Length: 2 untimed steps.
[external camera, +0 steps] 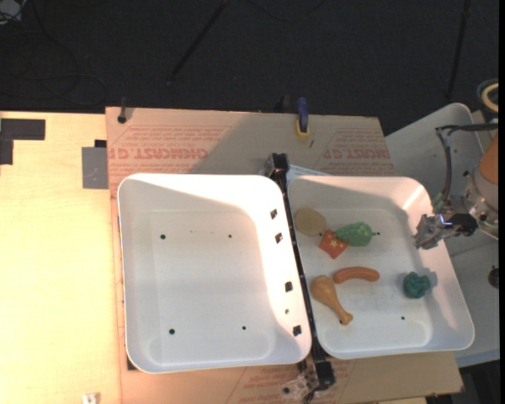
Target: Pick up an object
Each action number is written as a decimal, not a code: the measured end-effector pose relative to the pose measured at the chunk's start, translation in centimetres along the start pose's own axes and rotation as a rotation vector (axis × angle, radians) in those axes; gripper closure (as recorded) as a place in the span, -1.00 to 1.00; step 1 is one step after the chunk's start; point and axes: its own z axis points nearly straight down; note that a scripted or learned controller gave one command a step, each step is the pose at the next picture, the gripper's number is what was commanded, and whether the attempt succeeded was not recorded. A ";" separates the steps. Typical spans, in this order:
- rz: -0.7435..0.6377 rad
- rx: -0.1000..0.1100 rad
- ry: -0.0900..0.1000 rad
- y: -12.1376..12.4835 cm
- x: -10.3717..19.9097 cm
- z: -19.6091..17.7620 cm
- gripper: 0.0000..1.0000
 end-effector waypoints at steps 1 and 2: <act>0.003 0.000 0.000 0.0 -0.2 -0.9 1.00; 0.005 0.000 0.000 -0.1 -0.3 -1.9 1.00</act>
